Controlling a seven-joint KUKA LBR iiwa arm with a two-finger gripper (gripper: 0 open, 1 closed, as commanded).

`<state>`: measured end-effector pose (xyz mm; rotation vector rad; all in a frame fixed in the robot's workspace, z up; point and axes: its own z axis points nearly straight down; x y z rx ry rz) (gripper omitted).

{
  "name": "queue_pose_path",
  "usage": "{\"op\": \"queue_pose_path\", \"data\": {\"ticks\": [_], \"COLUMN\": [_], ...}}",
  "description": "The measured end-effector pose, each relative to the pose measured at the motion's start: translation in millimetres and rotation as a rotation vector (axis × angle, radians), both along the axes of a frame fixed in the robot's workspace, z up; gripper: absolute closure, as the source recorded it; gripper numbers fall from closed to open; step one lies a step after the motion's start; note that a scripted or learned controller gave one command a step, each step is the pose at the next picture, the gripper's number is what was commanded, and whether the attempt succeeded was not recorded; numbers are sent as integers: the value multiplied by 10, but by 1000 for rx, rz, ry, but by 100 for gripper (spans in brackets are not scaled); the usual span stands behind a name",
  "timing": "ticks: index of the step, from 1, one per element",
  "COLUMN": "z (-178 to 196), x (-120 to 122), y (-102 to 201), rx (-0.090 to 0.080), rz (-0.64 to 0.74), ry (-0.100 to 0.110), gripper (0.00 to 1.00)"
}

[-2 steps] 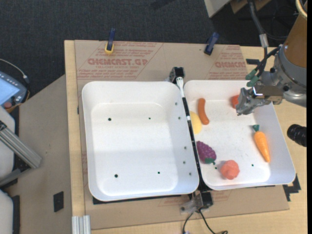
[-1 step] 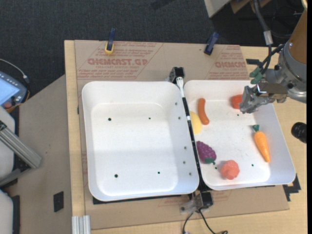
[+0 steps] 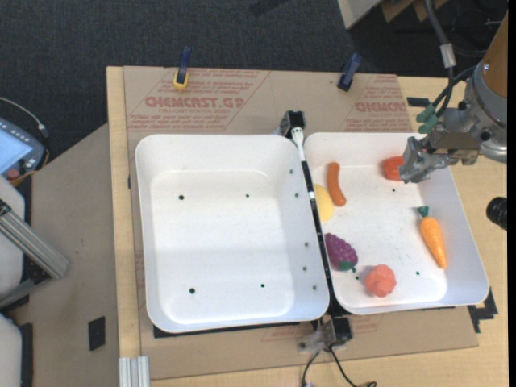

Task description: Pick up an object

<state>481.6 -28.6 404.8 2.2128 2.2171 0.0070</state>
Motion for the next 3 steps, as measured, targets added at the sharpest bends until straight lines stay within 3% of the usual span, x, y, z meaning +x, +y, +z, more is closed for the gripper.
{"op": "queue_pose_path", "data": {"ticks": [3], "z": [309], "x": [25], "y": [2], "rx": [-4], "rz": [2], "ry": [-11], "gripper": [100]}}
